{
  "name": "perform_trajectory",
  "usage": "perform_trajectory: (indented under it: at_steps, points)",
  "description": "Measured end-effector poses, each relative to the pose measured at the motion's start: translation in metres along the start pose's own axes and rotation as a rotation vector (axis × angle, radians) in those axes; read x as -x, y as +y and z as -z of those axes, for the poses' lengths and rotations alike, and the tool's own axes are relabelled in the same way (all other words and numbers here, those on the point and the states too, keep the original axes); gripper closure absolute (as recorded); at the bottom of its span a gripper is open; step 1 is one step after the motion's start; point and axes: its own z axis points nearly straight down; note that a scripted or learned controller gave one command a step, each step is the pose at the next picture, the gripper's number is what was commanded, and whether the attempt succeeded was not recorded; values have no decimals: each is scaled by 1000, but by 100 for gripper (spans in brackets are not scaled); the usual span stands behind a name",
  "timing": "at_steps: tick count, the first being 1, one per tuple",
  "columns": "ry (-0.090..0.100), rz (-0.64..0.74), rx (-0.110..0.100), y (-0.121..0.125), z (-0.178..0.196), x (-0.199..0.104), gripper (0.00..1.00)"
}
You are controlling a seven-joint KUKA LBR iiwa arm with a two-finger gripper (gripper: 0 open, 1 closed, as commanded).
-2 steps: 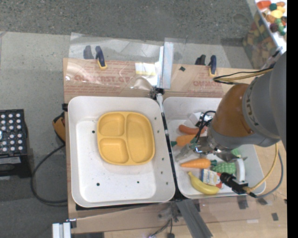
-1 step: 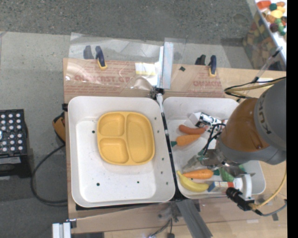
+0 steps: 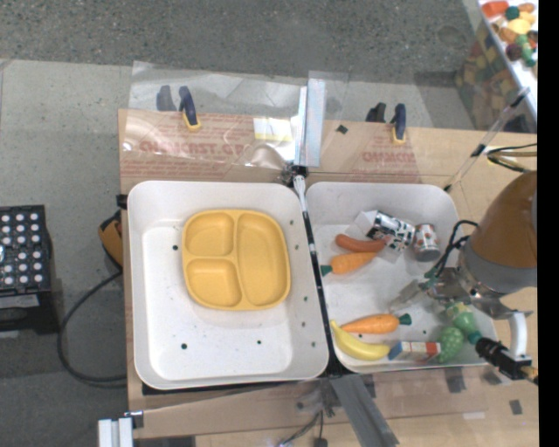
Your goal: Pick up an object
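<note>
The right bin [image 3: 384, 189] holds a mix of toy food. A brown sausage [image 3: 358, 244] lies just above an orange carrot [image 3: 354, 262] near its left wall. A second carrot [image 3: 371, 325] and a yellow banana [image 3: 358, 347] lie along the front. A black-and-white packet [image 3: 390, 229] and a small can [image 3: 425, 240] sit near the back. A green toy vegetable [image 3: 454, 339] and a small tube [image 3: 415, 350] rest at the front right. My gripper [image 3: 425, 291] is low over the right side of this bin, between the can and the green vegetable, right of the lower carrot.
The left bin [image 3: 157, 262] holds a yellow divided plate [image 3: 236, 259]. Blue clamps [image 3: 186, 105] [image 3: 398, 120] pin plastic sheeting behind the bins. A black box [image 3: 22, 262] and a cable sit off the bench's left. A shelf of coloured toys [image 3: 511, 26] is at top right.
</note>
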Motion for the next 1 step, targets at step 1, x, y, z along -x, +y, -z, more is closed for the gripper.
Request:
perform_trajectory:
  at_steps: [1]
  points:
    - [-9,-43,3,110,5,-38,0]
